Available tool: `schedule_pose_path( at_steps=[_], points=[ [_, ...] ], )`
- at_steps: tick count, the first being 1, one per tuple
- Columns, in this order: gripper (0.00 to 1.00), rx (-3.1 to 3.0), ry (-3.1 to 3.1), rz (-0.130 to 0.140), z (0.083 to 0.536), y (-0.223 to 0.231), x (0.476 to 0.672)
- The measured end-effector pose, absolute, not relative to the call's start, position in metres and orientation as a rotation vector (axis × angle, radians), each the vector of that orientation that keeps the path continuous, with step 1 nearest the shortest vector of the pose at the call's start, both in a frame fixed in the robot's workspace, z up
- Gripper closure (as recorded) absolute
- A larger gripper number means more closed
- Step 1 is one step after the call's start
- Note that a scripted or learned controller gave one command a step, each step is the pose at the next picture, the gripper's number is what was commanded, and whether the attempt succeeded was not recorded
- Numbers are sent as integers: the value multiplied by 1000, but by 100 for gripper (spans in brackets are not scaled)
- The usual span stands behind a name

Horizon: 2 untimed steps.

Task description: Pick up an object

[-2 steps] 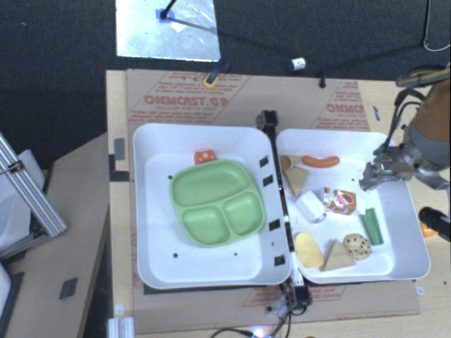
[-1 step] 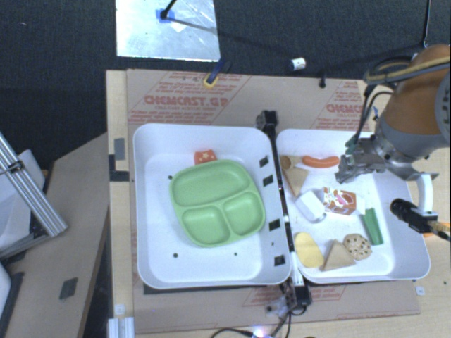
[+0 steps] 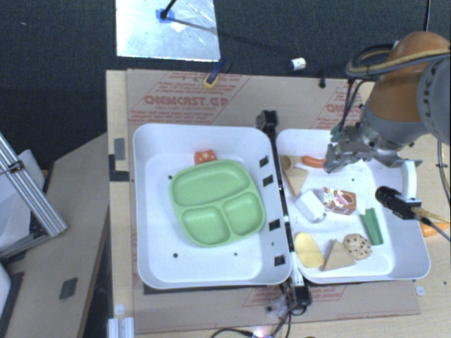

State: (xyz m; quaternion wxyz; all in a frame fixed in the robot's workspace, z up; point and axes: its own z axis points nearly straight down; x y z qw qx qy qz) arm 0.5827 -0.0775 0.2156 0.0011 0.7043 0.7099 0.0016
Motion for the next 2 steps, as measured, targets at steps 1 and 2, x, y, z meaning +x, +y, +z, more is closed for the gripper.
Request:
schedule_pose_path(
  at_steps=[1,2],
  points=[
    [100,2220,2222,0,217,-81,571],
    [100,2216,2224,3,233,-85,575]
  ],
)
